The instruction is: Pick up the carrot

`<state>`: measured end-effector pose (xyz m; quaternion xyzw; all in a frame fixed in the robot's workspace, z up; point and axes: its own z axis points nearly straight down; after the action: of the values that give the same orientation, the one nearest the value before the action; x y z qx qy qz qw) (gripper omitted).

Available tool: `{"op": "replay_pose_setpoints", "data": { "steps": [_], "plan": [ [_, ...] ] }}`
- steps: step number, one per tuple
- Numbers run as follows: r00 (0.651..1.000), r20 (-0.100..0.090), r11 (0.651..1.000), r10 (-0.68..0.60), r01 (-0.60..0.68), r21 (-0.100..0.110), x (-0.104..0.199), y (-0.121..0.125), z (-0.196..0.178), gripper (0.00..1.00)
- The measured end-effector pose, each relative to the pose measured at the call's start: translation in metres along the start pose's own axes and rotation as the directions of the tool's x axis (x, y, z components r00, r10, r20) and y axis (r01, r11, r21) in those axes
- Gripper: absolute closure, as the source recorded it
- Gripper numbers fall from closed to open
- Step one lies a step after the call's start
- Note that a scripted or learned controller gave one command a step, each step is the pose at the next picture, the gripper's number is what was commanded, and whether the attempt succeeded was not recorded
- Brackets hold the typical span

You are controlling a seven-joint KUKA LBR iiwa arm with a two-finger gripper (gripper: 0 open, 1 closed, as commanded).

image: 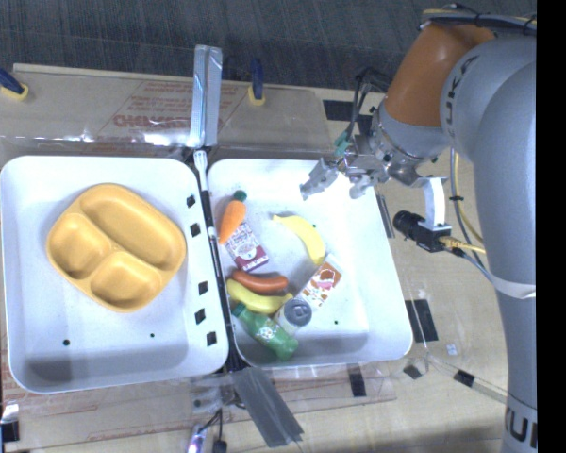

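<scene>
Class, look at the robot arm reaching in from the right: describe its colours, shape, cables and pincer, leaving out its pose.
The arm is thick, rounded and grey, with an orange band above the wrist. Part of a dark printed marking sits on the grey shell. Thin cables, one yellowish, run beside the wrist, near a small black and white attachment. The pincer is small, pale grey metal.

No words or numbers can be read. Red print is seen on the clear sheet [160,102] far to the left of the gripper [338,179], but it is too blurry.
</scene>
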<state>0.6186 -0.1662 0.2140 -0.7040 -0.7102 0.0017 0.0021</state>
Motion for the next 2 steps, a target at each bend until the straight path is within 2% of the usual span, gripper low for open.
{"op": "replay_pose_setpoints", "data": {
  "steps": [1, 2],
  "plan": [
    [0.951, 0.000, 0.951, -0.310, 0.310, 0.000, 0.101, 0.025, 0.022, 0.00],
    [0.869, 0.001, 0.869, -0.495, 0.495, 0.000, 0.161, -0.010, 0.023, 0.00]
  ]
}}
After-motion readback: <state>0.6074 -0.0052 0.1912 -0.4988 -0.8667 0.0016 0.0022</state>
